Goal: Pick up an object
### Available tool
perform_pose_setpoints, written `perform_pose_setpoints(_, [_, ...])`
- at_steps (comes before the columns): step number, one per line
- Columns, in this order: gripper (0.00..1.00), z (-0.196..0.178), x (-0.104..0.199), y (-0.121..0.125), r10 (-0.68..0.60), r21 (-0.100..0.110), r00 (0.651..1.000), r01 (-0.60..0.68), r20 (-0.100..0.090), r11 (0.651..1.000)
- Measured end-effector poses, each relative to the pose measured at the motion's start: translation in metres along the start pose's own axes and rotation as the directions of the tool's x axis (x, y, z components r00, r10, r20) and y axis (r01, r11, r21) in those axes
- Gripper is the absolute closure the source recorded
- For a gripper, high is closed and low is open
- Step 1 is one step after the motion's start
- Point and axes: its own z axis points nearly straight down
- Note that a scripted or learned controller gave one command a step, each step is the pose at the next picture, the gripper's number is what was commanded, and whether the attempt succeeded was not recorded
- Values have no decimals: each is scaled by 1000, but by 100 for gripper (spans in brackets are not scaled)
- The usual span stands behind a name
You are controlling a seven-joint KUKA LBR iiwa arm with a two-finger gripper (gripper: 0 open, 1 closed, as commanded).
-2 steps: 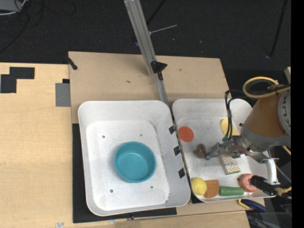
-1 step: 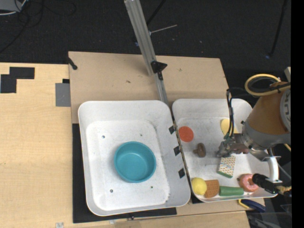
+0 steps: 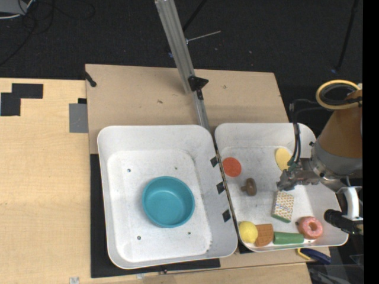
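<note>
The claw hangs low in the right bin, just above the patterned card and just below the yellow piece; whether it is open, or has hold of anything, I cannot tell. Its position suggests it is lining up on the card or the yellow piece, the nearest candidates. Other pickable items are loose in the same bin: an orange ball, a brown lump, a pink ring, a lemon and a green stick. The arm reaches in over the right rim, wrist bent down. A blue bowl sits in the left bin on the surface.
</note>
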Motion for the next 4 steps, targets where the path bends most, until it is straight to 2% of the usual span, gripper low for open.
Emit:
perform_pose_setpoints(1, [100,-61,3,5,-1,-2,1000,1,0,1000])
perform_pose_setpoints(2, [100,-63,3,5,0,3,1000,0,-1,1000])
perform_pose_setpoints(3, [100,-64,55,7,-3,3,1000,3,-1,1000])
perform_pose_setpoints(4, [100,-78,105,0,-4,2,1000,4,-2,1000])
